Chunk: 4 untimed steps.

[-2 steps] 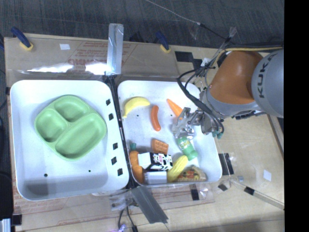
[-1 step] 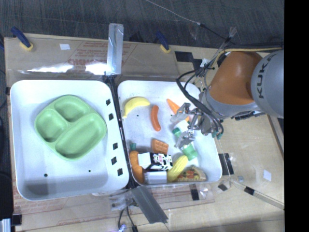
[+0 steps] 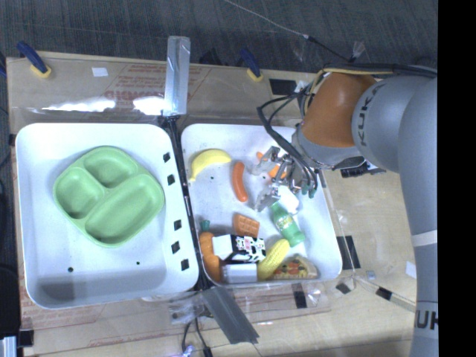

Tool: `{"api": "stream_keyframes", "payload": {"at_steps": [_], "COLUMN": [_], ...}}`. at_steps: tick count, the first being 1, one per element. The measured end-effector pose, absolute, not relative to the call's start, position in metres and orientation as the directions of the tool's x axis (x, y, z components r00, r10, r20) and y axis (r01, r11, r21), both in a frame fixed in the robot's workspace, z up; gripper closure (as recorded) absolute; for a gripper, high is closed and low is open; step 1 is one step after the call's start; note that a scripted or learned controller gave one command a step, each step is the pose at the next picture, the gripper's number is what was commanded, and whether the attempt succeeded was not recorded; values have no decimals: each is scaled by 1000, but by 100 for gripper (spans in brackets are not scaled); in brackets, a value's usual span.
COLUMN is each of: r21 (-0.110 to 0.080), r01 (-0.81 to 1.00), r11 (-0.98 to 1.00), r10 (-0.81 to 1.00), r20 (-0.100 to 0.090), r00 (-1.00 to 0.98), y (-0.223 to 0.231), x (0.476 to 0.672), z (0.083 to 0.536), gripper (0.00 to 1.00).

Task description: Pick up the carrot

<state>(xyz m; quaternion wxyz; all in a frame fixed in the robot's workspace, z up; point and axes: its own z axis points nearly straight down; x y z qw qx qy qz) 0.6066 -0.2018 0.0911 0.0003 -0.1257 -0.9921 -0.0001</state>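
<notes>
Over the right bin, the end effector hung near the carrot to grab it; I cannot tell its state.

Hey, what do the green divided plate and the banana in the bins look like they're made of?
The green divided plate looks like molded plastic: one even pale green, rounded compartment walls, a soft matte sheen. The banana appears to be a toy, likely plastic or rubber: flat uniform yellow, no spots or bruises. The white bins also look like smooth plastic, though the view can't confirm any of this.
</notes>
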Motion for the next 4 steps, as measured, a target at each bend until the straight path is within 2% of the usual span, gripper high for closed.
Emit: {"api": "stream_keyframes", "payload": {"at_steps": [1, 2, 3, 4], "r21": [-1, 0, 1, -1], "r01": [243, 321, 270, 488], "r11": [970, 947, 963, 873], "r10": [243, 321, 270, 488], "r20": [-6, -3, -8, 4], "r00": [-970, -947, -963, -873], "y": [-201, -190, -154, -208], "x": [609, 563, 606, 550], "z": [104, 145, 207, 146], "gripper": [100, 100, 100, 100]}}
